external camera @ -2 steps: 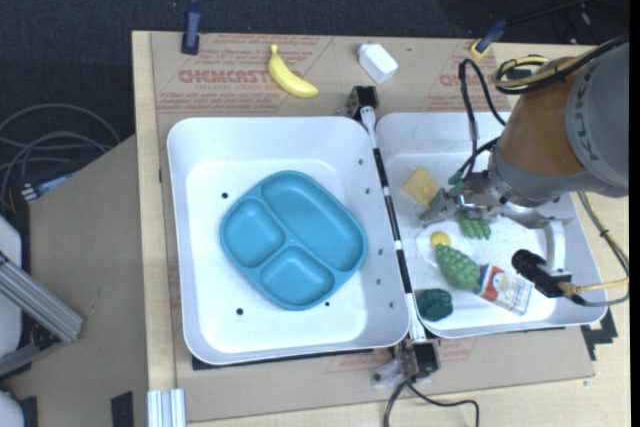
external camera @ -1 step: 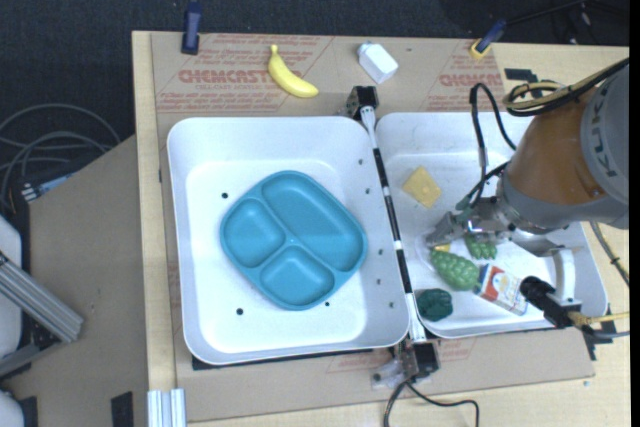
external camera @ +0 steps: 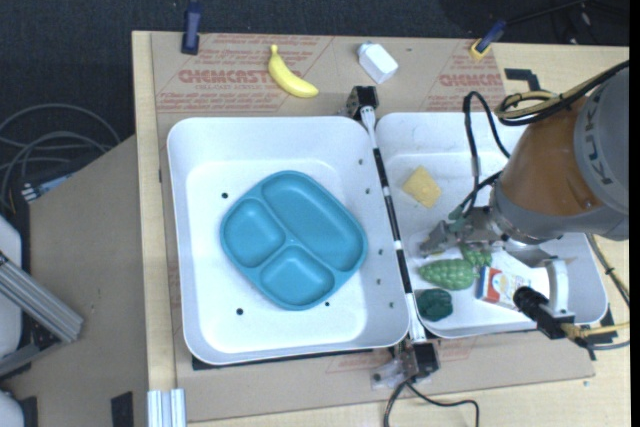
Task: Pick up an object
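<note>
The right bin (external camera: 440, 130) holds a yellow sponge-like block (external camera: 421, 186), a bumpy light-green object (external camera: 446, 272), a dark green round object (external camera: 435, 304) and a small red-and-white carton (external camera: 498, 286). My gripper (external camera: 455, 233) reaches down from the arm at the right, with its metal fingers just above the light-green object and below the yellow block. I see nothing held between the fingers. The arm's grey and orange body hides part of the bin's right side.
The left bin (external camera: 200, 155) holds a blue divided tray (external camera: 292, 238). On the bench behind the bins lie a yellow banana (external camera: 289, 76), a white block (external camera: 378, 63) and a blue clip (external camera: 191, 27). Black cables loop over the right bin's far side.
</note>
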### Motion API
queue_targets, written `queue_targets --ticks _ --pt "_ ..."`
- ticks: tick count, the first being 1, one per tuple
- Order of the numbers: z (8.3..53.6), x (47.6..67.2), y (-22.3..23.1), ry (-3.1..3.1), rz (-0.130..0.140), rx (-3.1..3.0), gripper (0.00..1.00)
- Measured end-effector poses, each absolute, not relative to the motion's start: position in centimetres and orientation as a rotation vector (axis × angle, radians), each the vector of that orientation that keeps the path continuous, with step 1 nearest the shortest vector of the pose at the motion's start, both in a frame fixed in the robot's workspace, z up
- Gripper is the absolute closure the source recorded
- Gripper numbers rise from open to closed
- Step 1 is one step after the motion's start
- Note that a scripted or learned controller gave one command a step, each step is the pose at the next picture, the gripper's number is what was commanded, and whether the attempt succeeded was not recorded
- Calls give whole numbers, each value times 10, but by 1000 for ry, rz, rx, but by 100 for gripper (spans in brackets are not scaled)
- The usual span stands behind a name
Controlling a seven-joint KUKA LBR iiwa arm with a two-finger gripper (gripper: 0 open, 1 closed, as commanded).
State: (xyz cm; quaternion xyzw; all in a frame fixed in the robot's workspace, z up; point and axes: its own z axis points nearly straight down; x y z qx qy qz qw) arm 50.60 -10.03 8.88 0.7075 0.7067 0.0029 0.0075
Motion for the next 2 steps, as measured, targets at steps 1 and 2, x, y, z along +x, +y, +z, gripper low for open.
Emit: queue_targets --ticks 1,2 --pt "88 483 -107 2212 11 2212 0" --pt "99 483 -109 2205 9 2211 100"
